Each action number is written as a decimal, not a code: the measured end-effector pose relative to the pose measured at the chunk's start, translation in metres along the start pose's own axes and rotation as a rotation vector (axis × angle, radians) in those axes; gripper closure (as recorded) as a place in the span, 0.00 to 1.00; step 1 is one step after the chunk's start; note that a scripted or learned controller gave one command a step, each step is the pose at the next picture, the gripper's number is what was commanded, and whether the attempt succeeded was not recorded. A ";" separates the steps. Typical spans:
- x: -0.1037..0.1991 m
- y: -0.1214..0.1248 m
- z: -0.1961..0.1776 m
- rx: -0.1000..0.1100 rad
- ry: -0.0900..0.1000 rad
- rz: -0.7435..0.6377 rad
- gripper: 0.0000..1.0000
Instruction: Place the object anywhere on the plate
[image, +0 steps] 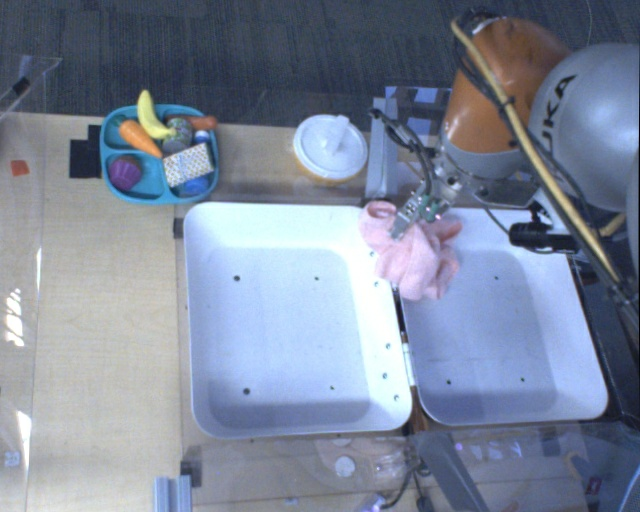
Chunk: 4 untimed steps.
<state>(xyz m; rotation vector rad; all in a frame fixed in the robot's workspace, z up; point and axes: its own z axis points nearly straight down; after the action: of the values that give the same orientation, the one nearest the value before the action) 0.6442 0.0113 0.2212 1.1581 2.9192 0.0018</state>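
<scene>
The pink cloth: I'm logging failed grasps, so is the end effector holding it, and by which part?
Yes. The end effector pinches the pink cloth at its top edge; the rest hangs bunched over the wall between the bins.

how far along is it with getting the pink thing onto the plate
Done: the soft pink cloth looks lifted, hanging bunched from the two-finger gripper over the seam between the two white bins. In hand: the cloth seems pinched at its top. Left: carrying it to a plate; the blue divided plate of toy food sits far to the left, so placement is not yet done.
</scene>
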 end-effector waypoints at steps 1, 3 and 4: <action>0.040 0.015 0.007 -0.001 0.000 -0.403 1.00; 0.149 0.045 0.015 -0.001 0.001 -0.760 1.00; 0.196 0.060 0.003 -0.002 0.000 -0.761 1.00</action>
<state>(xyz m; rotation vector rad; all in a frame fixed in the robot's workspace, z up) 0.5428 0.1896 0.2181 -0.0081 3.1400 0.0034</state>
